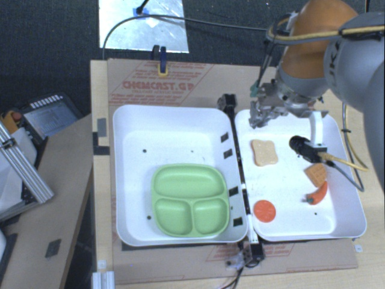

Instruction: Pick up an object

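In the right bin (343, 221) lie a tan slice of toast (264, 152), a round red-orange disc (264, 210), a brown cracker-like piece (315, 173) and an orange-red curved piece (319, 193). My gripper (257, 119) hangs over the far left corner of the right bin, just beyond the toast and apart from it. Nothing shows between its tips.
The left bin (129, 161) holds a green three-compartment plate (190, 198). A black divider with clips (233, 155) runs between the bins. A yellow clamp (161, 62) sits at the back of the board. Grey equipment (24, 161) stands off the bench at left.
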Tool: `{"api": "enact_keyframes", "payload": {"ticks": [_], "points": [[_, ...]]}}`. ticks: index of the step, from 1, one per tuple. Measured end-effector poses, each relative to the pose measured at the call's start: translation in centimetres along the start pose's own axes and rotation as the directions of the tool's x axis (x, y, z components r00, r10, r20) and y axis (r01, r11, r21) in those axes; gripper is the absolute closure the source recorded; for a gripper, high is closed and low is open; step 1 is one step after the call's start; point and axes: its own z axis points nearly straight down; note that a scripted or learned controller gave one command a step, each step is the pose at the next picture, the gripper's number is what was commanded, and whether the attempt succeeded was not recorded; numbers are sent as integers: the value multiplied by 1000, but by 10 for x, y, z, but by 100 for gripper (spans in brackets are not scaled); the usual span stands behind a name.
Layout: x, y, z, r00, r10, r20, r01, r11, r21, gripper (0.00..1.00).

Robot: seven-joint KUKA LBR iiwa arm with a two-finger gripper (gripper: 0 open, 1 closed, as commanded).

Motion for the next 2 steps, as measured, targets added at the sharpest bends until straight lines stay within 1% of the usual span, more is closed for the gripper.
{"api": "enact_keyframes", "payload": {"ticks": [1,2], "points": [[55,-7,-1,1000,0,-1,0,1000,1,100],[103,0,21,1000,1,0,-1,1000,2,100]]}}
